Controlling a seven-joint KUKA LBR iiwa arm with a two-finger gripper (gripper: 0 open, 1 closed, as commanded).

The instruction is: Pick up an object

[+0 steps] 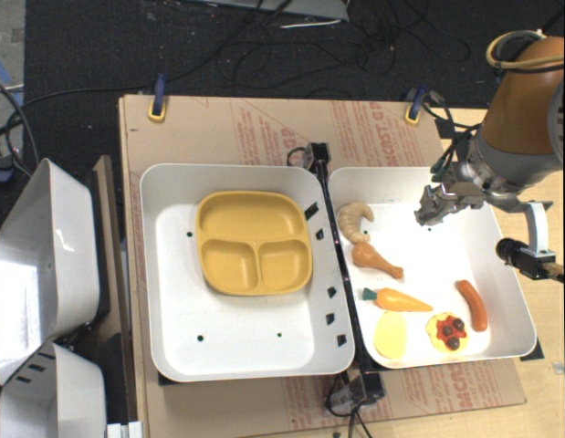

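right bin (501, 245), claw (431, 212) above open floor

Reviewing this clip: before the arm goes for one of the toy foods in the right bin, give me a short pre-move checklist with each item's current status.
1. Gripper over the right bin: ok, it sits above the bin's upper part.
2. Nothing already between its fingers: cannot tell, too small to judge.
3. Targets within the bin: ok; croissant, drumstick, carrot, sausage, yellow slice and pizza piece all lie there.
4. Nearest target free of neighbours: not ok, the croissant and drumstick lie very close, possibly touching.
5. Sausage isolated: ok, apart from the others.
6. Yellow divided plate out of the way: ok, in the left bin.
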